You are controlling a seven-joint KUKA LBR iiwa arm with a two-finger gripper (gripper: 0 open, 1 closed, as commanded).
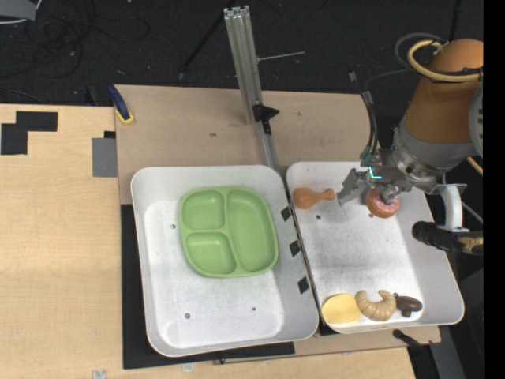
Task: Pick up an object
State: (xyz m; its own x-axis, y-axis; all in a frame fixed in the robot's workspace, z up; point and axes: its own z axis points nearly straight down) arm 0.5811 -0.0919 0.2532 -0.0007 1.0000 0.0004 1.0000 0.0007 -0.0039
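Observation:
My gripper (372,191) hangs over the far part of the right bin (442,294). It is open, with its dark fingers (349,189) spread wide. A pink, ring-shaped toy (383,204) lies just below it, toward the right finger and partly covered by the wrist. I cannot tell whether anything touches the toy. An orange drumstick-shaped toy (311,198) lies to the left of the gripper, near the bin's far left corner. At the bin's near edge a yellow piece (340,309), a tan curled piece (376,305) and a small brown piece (409,302) sit in a row.
The left bin (158,290) holds a green divided plate (229,231). A metal post (246,69) rises behind the bins. Black clips (293,247) sit on the ridge between the bins. A cable and a white fitting (451,208) hang at the arm's right.

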